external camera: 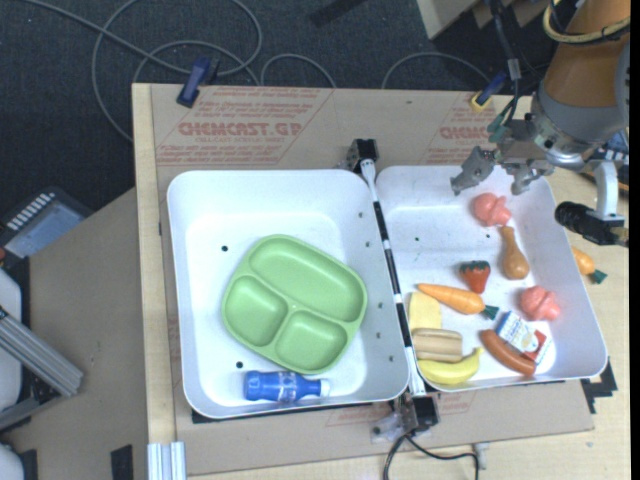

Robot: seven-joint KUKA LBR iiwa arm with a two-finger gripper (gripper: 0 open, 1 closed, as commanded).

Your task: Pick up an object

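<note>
A blue clamp (196, 81) is seen at the far left corner of the cardboard sheet (300, 118), beyond which grey cables (150, 28) are looped on dark carpet (60, 118).

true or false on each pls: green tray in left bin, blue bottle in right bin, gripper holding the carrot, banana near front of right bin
1. The green divided tray lies in the left bin. True.
2. The blue bottle lies in the right bin. False: it lies in the left bin, in front of the tray.
3. The gripper holds the carrot. False: it is open above the bin's far end, and the carrot lies apart from it.
4. The banana lies near the right bin's front edge. True.
</note>
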